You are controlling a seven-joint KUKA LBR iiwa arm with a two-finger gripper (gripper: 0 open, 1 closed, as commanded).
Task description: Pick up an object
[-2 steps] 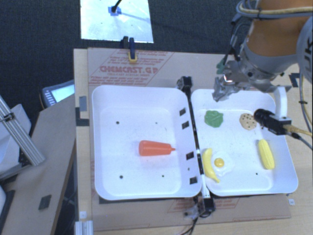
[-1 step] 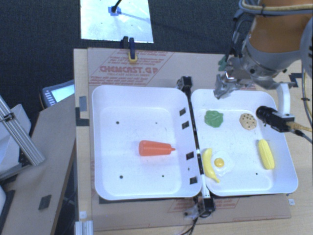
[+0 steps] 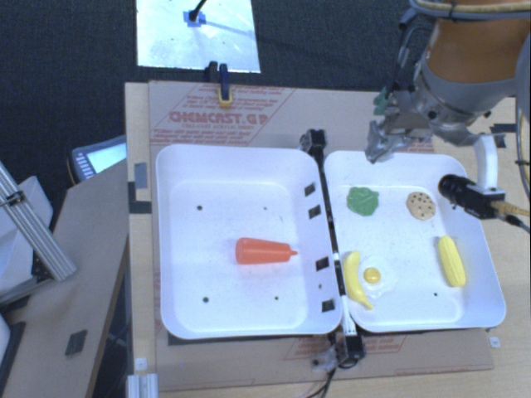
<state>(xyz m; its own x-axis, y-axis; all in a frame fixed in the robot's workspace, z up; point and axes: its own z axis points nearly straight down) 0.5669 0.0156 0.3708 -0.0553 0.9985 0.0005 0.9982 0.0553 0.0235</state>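
The hand (image 3: 383, 149) hangs over the green leafy toy (image 3: 362, 201) (grip I cannot tell). It looks light and soft; pinch its bunched middle.

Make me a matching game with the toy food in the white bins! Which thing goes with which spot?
Things:
1. carrot
2. cookie
3. banana
4. corn

Spots:
A. against the divider between the bins
B. alone in the left bin
C. near the right bin's right edge
D. right of the green leafy piece

Pairs: 1-B, 2-D, 3-A, 4-C
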